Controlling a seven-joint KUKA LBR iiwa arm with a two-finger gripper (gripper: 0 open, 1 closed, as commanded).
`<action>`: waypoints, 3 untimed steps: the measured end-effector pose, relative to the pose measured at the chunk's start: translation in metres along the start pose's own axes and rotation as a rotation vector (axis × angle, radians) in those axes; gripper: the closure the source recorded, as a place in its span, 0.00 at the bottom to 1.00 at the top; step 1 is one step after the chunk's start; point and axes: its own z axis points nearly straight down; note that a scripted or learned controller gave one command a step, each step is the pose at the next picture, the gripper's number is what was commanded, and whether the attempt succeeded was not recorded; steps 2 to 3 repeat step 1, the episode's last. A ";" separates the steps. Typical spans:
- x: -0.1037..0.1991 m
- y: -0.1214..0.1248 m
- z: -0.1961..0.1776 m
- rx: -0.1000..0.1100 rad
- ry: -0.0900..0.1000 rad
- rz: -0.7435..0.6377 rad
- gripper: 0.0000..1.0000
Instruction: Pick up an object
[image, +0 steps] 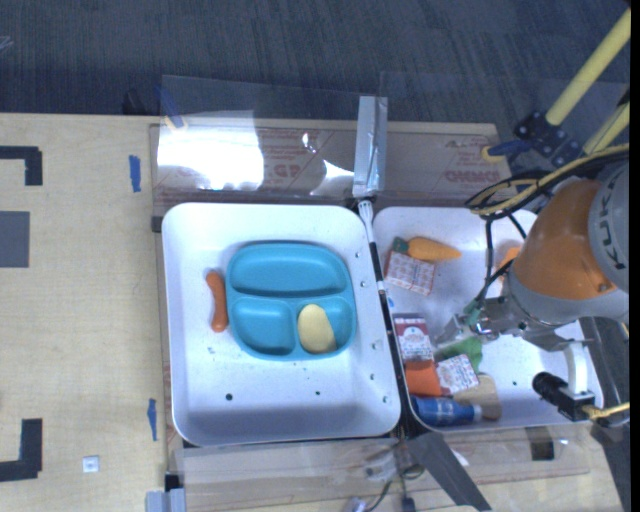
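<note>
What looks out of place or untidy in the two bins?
In the right bin, small packets and a carrot lie jumbled against the left wall. In the left bin, a sausage lies beside the blue tray, not in it. Nothing looks spilled or broken.

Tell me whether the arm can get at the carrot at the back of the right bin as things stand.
Probably yes. The carrot lies on top near the right bin's far wall, nothing covering it, only a small carton beside it. The gripper is already over that bin.
</note>
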 end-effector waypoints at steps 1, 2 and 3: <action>0.065 0.075 -0.090 0.005 0.003 -0.079 1.00; 0.065 0.075 -0.090 0.005 0.003 -0.079 1.00; 0.065 0.075 -0.090 0.005 0.003 -0.079 1.00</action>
